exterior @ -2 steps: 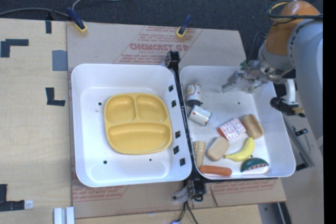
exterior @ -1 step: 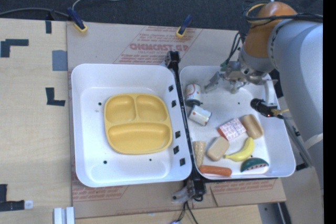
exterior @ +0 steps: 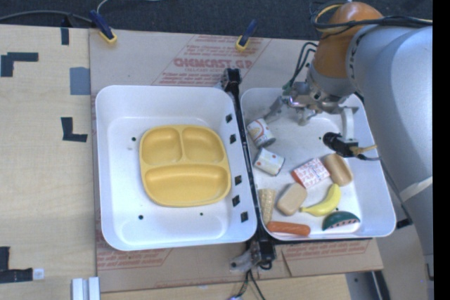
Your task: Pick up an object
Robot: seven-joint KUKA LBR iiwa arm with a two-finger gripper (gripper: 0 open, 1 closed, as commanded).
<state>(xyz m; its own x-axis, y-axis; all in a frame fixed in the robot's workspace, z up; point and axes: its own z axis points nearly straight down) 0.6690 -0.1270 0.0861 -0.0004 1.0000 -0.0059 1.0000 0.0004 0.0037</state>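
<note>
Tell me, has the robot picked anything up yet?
Not yet. The gripper hangs over the back of the right bin with nothing seen between its fingers. The toy foods, like the banana and the carrot, lie in that bin. The yellow tray sits in the left bin. Grabbing and lifting are left.

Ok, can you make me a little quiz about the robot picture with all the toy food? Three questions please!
1. True or false: the yellow tray with three sections lies in the left bin.
2. Which toy food lies right beside the banana? A) the watermelon slice B) a bunch of grapes C) a pizza
3. Fill in: the toy food is all in the ____ bin, the one under the gripper.

Key: 1 true. 2 A. 3 right.
</note>
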